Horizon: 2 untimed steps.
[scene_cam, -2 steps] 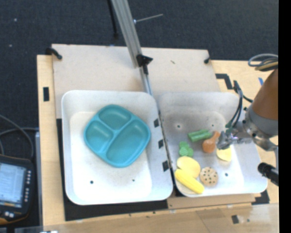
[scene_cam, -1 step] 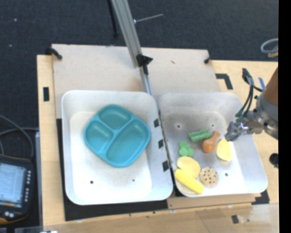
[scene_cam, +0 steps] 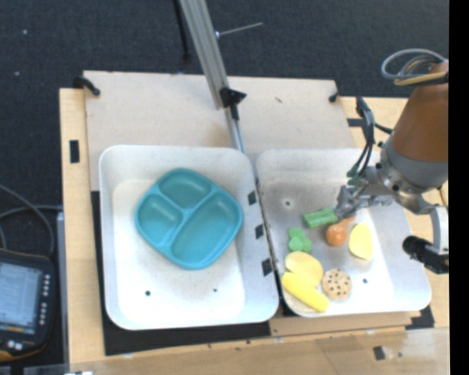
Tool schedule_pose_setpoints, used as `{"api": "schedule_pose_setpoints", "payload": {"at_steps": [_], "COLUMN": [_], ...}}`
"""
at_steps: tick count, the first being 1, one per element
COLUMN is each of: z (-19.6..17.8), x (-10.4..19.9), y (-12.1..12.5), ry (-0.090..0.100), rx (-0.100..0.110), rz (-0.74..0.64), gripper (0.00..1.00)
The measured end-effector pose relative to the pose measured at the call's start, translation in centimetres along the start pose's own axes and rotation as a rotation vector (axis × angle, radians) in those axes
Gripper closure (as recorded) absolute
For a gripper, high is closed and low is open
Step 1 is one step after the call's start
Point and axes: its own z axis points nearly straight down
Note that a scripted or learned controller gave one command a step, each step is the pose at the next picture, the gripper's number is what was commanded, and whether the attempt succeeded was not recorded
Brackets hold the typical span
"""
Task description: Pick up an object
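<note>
In the camera view, the gripper (scene_cam: pixel 350 203) hangs low over the right bin (scene_cam: pixel 406 291), just above a small orange piece (scene_cam: pixel 337 233) and beside a green block (scene_cam: pixel 319 218); how its tool stands I cannot tell. That bin also holds a yellow wedge (scene_cam: pixel 360 241), a spotted cookie (scene_cam: pixel 337 284), a banana (scene_cam: pixel 304 291) and a green lump (scene_cam: pixel 299 239). The left bin (scene_cam: pixel 133 303) holds a teal divided plate (scene_cam: pixel 189 218).

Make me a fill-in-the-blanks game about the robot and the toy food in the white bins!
1. The blue divided plate lies in the ____ bin.
2. The gripper hangs over the ____ bin, near the green toy.
3. The round cookie has dark ____ on it.
4. The yellow banana lies right beside the ____.

Missing words: left; right; spots; cookie
</note>
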Motion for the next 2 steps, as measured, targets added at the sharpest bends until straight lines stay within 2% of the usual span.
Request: {"api": "schedule_pose_setpoints", "payload": {"at_steps": [2], "z": [-0.9], "x": [10.2], "y": [5.3], "ry": [0.001], "rx": [0.002], "rz": [0.0], "gripper": [1.0]}}
